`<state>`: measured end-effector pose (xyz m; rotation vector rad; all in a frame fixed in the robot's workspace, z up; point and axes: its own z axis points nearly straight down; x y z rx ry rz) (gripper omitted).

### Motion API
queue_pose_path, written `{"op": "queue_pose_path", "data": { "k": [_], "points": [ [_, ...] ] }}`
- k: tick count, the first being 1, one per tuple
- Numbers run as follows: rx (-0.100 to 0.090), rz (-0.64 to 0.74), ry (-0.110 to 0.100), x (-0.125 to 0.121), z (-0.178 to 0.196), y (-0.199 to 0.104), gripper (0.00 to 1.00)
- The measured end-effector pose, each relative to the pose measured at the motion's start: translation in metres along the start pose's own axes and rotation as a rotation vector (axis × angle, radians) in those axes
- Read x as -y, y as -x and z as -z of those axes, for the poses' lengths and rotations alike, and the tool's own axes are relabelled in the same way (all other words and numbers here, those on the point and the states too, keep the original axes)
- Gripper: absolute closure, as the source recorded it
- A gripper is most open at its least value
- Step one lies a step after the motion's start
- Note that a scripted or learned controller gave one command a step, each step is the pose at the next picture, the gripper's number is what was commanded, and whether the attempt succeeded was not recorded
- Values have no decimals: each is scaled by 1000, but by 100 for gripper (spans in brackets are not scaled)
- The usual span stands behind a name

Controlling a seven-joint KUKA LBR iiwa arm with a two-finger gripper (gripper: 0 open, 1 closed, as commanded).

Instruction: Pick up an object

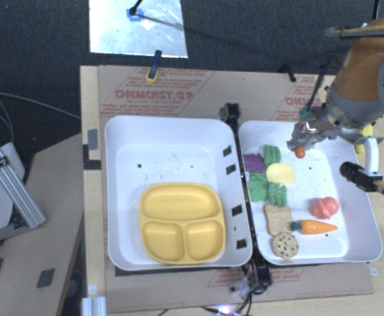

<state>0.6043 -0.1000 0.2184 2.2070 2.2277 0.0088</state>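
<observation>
My gripper [301,145] hangs over the upper part of the right bin [356,242], reaching in from the right. A small orange piece [300,153] sits right at its fingertips, and the fingers look shut on it. Below it in the bin lie toy foods: a purple piece [254,163], a green piece [271,154], a yellow lemon shape [280,173], two more green pieces [267,191], a slice of toast [278,217], a cookie [284,244], a carrot [315,227] and a pink-red fruit [325,207].
The left bin [172,133] holds a yellow divided tray [182,229] in its front half. A black divider [241,176] runs between the bins. A black fitting [356,174] juts over the right bin's right side. A metal frame [4,176] stands at far left.
</observation>
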Motion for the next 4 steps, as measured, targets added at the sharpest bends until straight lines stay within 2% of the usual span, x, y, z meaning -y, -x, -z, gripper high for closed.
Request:
{"op": "queue_pose_path", "data": {
  "k": [1, 2, 3, 4],
  "points": [
    [-1, -3, -9, 23, -35, -63, 100],
    [-1, -3, -5, 31, 30, -122, 100],
    [0, -4, -7, 41, 6, -135, 100],
    [0, -11, -1, 80, 92, -111, 100]
  ]
}}
